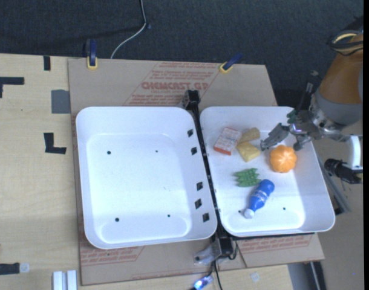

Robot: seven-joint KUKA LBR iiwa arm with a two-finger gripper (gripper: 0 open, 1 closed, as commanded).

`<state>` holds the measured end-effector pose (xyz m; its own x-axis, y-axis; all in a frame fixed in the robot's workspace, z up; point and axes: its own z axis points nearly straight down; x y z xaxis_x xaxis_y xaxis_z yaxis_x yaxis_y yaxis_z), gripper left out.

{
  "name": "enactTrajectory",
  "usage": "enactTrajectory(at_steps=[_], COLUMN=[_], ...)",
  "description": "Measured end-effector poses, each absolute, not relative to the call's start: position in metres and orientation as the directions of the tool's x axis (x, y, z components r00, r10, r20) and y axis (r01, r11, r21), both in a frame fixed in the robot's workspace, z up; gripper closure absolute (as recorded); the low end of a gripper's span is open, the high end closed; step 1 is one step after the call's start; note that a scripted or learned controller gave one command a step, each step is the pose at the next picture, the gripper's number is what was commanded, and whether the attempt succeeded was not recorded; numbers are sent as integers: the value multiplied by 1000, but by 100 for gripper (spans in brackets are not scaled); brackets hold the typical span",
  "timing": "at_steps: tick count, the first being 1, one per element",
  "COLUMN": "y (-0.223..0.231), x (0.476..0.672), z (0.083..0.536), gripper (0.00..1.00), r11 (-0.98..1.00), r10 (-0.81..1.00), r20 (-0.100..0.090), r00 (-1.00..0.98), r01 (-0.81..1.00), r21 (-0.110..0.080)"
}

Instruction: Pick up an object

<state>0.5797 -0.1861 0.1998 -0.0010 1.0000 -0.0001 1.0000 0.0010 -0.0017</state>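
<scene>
From my screen I have the two white bins side by side on the bench. The left bin [136, 174] has nothing for me to reach for; the right bin [305, 219] has all the candidates, which is why the arm [340, 89] reaches in from the right and stops over that bin's far right corner.

The gripper [286, 138] hangs above the orange fruit [283, 159], its two dark fingers spread apart, one toward the yellow blocks and one toward the bin wall. Nothing sits between them that I can see, so I read the claw as open and empty. I judge it is lined up for a descent on the orange or on whatever lies just left of it.

The orange fruit rests near the right wall, apart from the rest, which makes it the easiest target. The blue bottle [259, 198] lies on its side, cap toward the front edge; being round, it may roll if nudged. The red and white packet [227, 141] lies flat near the divider. The two yellow blocks [248, 145] touch each other, just beside the packet. The green leafy piece [247, 177] lies between the blocks and the bottle.
</scene>
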Motion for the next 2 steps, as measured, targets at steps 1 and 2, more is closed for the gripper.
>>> enactTrajectory(at_steps=[1, 2], y=[-104, -155], x=[591, 653], z=[110, 194], gripper=[0, 0], r11=[8, 1], r10=[1000, 1000], r20=[4, -5], r00=[-8, -1], r01=[1000, 1000], r21=[-8, 9])
